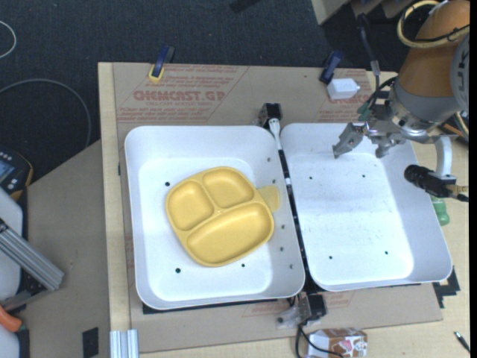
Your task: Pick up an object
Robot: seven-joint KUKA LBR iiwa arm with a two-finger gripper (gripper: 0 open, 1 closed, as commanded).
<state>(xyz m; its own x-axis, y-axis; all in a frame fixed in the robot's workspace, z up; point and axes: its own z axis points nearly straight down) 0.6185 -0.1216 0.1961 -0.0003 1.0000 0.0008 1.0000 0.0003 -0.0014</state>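
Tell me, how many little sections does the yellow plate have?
3. The yellow plate in the left bin has two small sections side by side at its top, toward the far edge, and one big section across the bottom, nearer the camera.

Arm [431, 66]: grey body, rounded, with a broad orange band [440, 21] above the wrist. A yellowish cable looped over the top of the band. Wrist flange was pale metal, ringed. Gripper [365, 146]: two slim grey metal fingers [344, 142] on a small dark-and-silver mount; thin green and dark wires ran into it at the left side.
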